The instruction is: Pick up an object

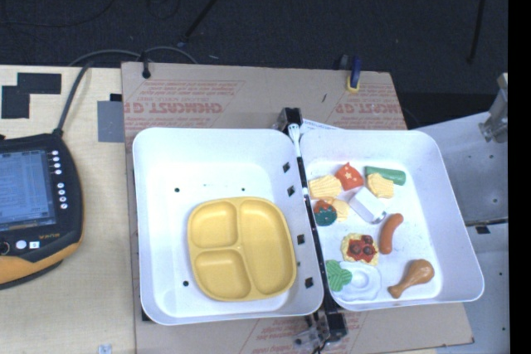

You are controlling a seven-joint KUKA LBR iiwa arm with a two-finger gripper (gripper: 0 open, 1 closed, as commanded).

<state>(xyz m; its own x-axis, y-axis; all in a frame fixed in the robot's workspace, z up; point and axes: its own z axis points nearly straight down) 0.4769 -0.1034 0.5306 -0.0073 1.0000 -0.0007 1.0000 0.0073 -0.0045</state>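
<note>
Two white bins sit side by side at the centre of the frame. The left bin (158, 178) carries a yellow divided plate (241, 247) in its lower half. The right bin (448, 203) holds the toy food, all clustered toward its left and lower part: a red piece (349, 176) and a green piece (387, 175) up top, a corn cob (324, 187) beside them, a sausage (390, 233) in the middle, a little pizza slice (360, 248) just left of it, a chicken drumstick (412, 277) at lower right and a fried egg (362, 283) at the bottom. A teach pendant (33, 207) lies at far left. Gripper fingers: cannot tell.
</note>
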